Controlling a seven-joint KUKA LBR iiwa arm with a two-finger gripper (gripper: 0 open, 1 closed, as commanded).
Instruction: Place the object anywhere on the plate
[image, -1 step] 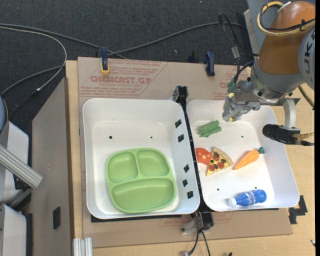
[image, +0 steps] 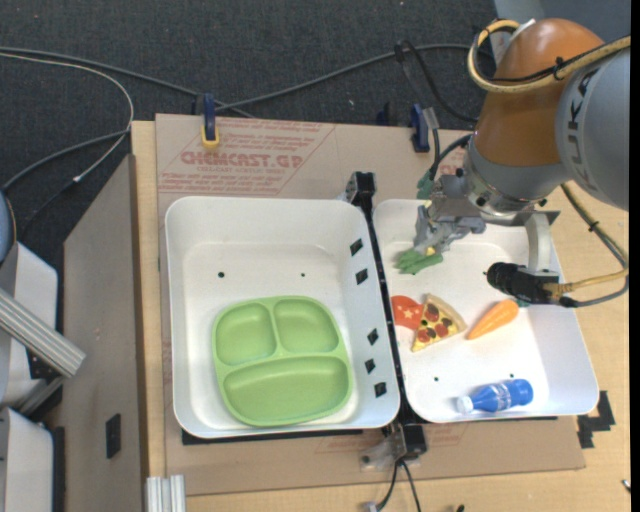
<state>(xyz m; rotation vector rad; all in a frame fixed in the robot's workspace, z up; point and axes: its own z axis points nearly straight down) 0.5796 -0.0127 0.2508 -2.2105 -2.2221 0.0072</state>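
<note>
Hovering over the green toy (image: 418, 260) in the right bin (image: 560, 395), the end effector (image: 436, 238), grip state unclear, must next grasp it, then reach the green plate (image: 285, 362).

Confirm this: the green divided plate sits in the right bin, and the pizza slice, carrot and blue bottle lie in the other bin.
Not right. The camera view shows the green divided plate in the left bin; the pizza slice, carrot and blue bottle lie in the other, right bin.

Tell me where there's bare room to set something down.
All three sections of the green plate are bare, as is the left bin's floor above it. The right bin is crowded: pizza slice, carrot, bottle.
</note>
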